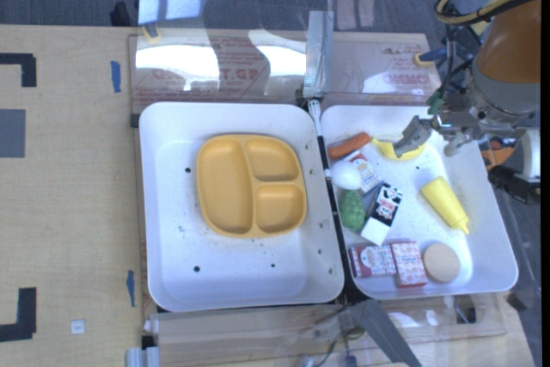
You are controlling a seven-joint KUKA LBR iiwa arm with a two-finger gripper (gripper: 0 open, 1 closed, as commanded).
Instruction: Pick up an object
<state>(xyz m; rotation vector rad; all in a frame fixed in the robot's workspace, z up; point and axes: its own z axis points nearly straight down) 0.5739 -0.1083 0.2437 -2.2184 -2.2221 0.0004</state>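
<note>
Your gripper (436, 133) hangs open and empty at the right bin's (503, 266) far edge; lower it squarely over the yellow piece (400, 149) there.

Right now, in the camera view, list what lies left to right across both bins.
Yellow divided plate → white egg → black-and-white carton → yellow bottle. The gripper hangs over the right bin's far part, above a yellow piece.
</note>
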